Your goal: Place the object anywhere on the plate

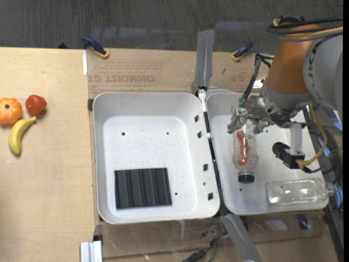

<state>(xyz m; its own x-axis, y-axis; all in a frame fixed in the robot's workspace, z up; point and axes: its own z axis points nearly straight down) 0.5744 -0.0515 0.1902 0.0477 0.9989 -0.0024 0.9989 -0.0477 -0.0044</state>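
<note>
Brown cardboard (pixel 136 72) behind the bins reads "CHEMCRZT", upside down

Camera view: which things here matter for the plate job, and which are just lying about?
Job in hand:
- black ribbed rectangular plate
- small clear bottle with reddish contents and a black cap, likely the object, just below the tool

Lying about:
- large clear plastic bottle
- yellow banana
- round orange fruit
- round red fruit

Grey arm (pixel 327 59), broad orange band (pixel 289 64), yellow and black cables, metallic gripper (pixel 248 122)
</note>
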